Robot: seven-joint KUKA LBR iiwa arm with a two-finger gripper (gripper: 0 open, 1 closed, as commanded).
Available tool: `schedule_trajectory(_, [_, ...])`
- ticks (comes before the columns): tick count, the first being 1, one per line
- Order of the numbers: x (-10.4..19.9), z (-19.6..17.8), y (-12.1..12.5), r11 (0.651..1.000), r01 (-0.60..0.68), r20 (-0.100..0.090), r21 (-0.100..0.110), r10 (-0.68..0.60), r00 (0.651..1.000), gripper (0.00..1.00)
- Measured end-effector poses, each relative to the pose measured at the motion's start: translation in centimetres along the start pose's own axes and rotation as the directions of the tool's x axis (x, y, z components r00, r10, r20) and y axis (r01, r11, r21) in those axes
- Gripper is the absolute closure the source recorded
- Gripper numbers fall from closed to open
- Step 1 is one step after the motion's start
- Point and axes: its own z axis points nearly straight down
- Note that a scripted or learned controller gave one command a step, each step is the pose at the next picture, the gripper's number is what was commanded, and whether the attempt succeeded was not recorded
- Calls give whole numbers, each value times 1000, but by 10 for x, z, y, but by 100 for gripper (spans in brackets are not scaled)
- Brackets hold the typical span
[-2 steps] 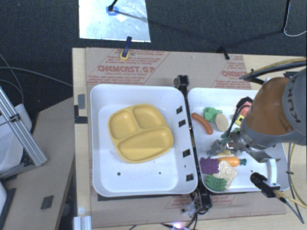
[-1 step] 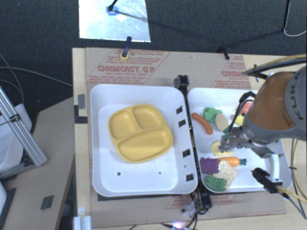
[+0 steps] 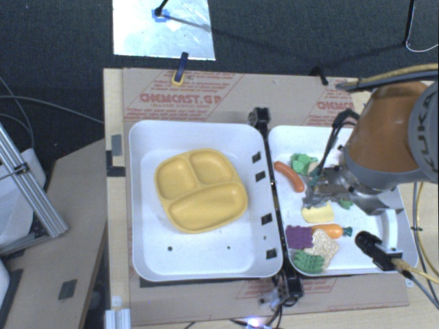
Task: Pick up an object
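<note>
The right bin holds several toy foods: an orange-red sausage, a green leafy piece, a pale yellow wedge, a purple grape bunch, a small carrot, a beige cracker-like piece and a green piece at the front. My gripper hangs low in this bin, just above the yellow wedge and right of the sausage. The arm's bulk hides its far side.
The left bin holds a yellow divided plate. A black divider with clips runs between the bins. Cardboard lies under both bins, and a blue-and-yellow tool rests at its back edge.
</note>
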Motion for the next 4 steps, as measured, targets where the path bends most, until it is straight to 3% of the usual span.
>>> schedule_trajectory(1, [68,41,-2,1000,0,-1,12,0,1000,100])
schedule_trajectory(3, [233,50,0,1000,1,-1,8,-1,1000,100])
schedule_trajectory(4, [230,60,77,1000,-6,2,3,6,1000,100])
